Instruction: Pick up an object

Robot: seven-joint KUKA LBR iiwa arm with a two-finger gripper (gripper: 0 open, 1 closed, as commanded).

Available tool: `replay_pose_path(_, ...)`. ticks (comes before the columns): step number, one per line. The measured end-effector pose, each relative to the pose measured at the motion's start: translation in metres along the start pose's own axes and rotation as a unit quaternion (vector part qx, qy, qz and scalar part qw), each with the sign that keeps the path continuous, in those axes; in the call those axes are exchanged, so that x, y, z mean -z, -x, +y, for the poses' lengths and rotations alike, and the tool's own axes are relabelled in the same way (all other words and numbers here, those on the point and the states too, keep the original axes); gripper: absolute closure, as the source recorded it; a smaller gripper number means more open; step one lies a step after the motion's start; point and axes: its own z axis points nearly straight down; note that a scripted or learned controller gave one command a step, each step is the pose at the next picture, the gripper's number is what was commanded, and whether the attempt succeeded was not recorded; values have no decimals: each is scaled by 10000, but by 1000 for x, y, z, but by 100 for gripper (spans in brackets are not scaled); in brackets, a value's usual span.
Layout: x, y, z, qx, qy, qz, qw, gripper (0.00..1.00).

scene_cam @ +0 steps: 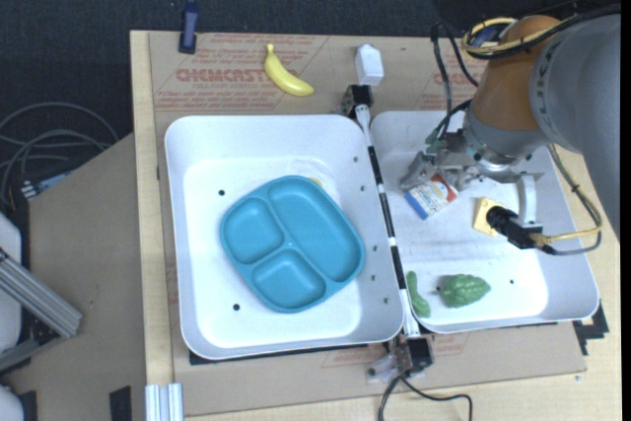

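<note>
On the cardboard under the bins, red print seems to read "CHEMCAST", beside a yellow banana (287, 75). The gripper (434, 175) sits low in the right bin (562, 296), just above a small blue, white and red packet (430, 198). A yellow block (485, 213) and green toy (461, 289) lie nearby. The left bin (192, 212) holds a blue divided plate (289, 242).

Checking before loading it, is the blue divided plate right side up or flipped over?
Right side up: the blue plate lies flat in the left bin with its three hollows facing up.
</note>
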Motion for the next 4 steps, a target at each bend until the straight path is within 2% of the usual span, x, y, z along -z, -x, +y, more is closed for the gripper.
replay_pose_path(1, 1, 17, 43, 6, 18, -7, 10000, 0)
replay_pose_path(2, 0, 16, 13, 0, 2, -2, 10000, 0)
replay_pose_path(3, 1, 13, 52, 6, 21, -7, 10000, 0)
replay_pose_path(4, 0, 10, 29, -2, 1, -1, 10000, 0)
